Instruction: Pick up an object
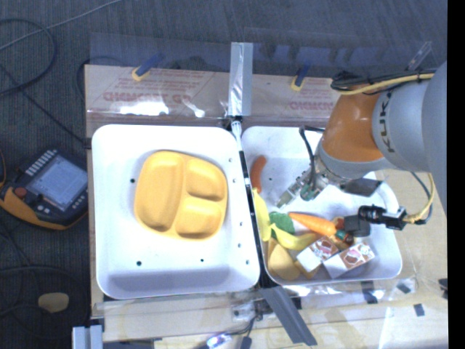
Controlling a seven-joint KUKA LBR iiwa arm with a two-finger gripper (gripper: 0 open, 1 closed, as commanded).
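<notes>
Your gripper (299, 190) hangs slightly parted, holding nothing; just below it, the carrot (314, 223) looks light, stiff, slippery—pinch mid-body.

At the upper right of the frame, the arm (407, 122) is a thick, smooth grey cylinder with dark lettering along its side. A broad, glossy orange band (352, 122) rings it above the wrist. Yellow and black cables (378, 83) run along its top edge. Toward the middle right, the gripper (301, 190) is small, metallic grey, with a green spot.
</notes>
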